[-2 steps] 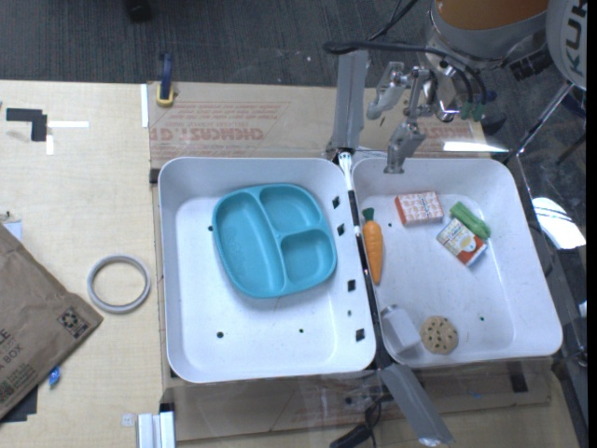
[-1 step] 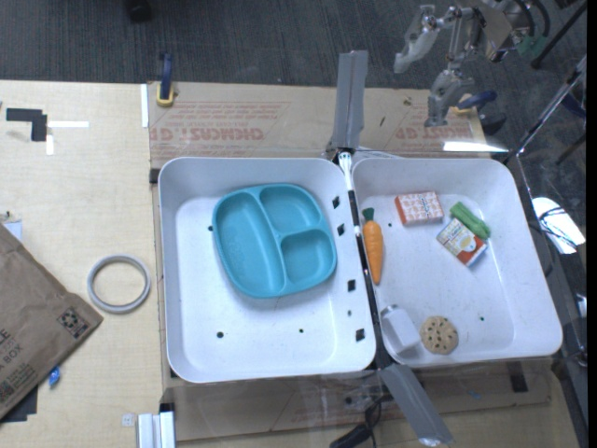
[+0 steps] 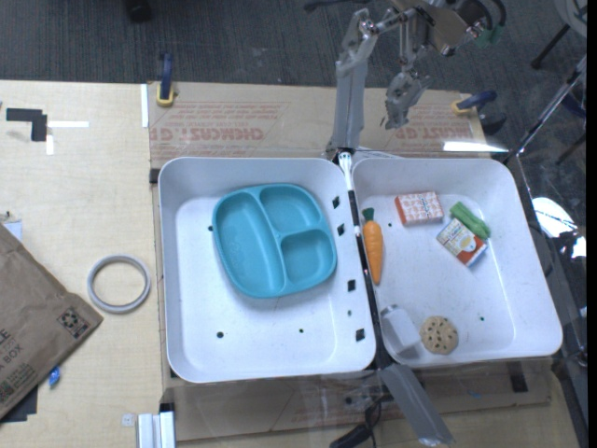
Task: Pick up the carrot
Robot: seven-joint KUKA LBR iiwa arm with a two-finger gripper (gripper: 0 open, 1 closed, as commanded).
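The gripper [image 3: 373, 77] is hanging over the far edge of the bench, beyond the far rim of the two bins, above brown cardboard [image 3: 242, 119]. Its two fingers [image 3: 351, 63] are standing clearly apart, with nothing between them; one long grey finger is reaching down toward the seam where the bins meet, the other is sitting further right.

The carrot [image 3: 373, 248] is lying in the right bin [image 3: 522, 250], well nearer than the gripper, tight against that bin's left wall beside the divider. Its long axis is running far to near, with the green top pointing far and the orange tip pointing near. Open white floor is lying to the carrot's right; the wall is crowding its left side.

Further right in the same bin, a pink box [image 3: 418, 208], a green item [image 3: 470, 219] and a small carton [image 3: 461, 243] are sitting apart from the carrot. A cookie [image 3: 438, 334] and a pale grey block [image 3: 399, 327] are resting near the near rim.

The left bin [image 3: 187, 334] is holding a blue divided plate [image 3: 275, 241]. A tape ring [image 3: 118, 282] is lying on the bench at left.
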